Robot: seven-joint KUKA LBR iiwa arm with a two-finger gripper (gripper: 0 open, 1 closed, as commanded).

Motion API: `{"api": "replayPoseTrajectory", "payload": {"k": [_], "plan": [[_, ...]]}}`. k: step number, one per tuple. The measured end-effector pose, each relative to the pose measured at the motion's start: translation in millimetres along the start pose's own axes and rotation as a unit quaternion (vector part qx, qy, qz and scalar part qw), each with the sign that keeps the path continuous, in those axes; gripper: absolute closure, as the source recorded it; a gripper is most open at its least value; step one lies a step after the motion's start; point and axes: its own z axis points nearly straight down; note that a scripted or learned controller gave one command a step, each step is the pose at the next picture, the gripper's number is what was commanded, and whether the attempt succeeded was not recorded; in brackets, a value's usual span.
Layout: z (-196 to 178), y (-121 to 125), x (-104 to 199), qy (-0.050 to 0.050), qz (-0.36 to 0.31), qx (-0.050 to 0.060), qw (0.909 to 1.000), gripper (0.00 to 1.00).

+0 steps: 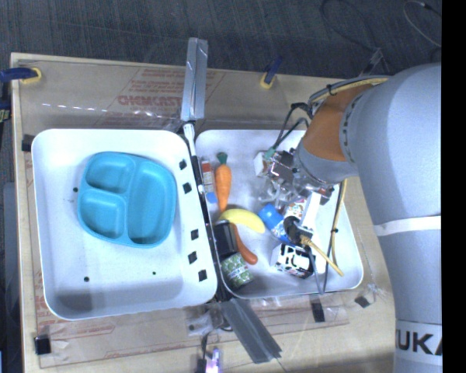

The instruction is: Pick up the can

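Lying at the 7 o'clock corner of the right bin [349, 274]: can [235, 270], green-labelled, close against the bin's left wall. Touched by no part of the arm. Just beside it at 1 o'clock, a small orange piece [247, 252], kind not determinable. Near at 12 o'clock, banana [245, 220]; beyond that, same bearing, carrot [223, 180], lengthwise along the wall. At 3 o'clock of the can, apart, black-and-white patterned object [295, 261]. At 1 o'clock, between banana and arm, blue object [271, 215], partly hidden.

Positioned well apart from the can at 1 o'clock: gripper [283, 179], over the bin's upper middle, beneath the orange band [326, 134]. Claw state: cannot tell, cluttered by cables and hardware. Nothing seen held.

At 9 o'clock of the can, past the divide: left bin [54, 270], holding blue divided plate [128, 198].
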Motion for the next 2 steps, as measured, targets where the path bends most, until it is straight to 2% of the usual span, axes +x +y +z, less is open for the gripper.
{"api": "replayPoseTrajectory", "payload": {"k": [1,2], "plan": [[0.5,-14.5,28.7,0.0,-0.008,0.001,1.0,1.0],[-4.8,-98.9,-36.6,0.003,0.004,-0.01,0.9999,1.0]]}}
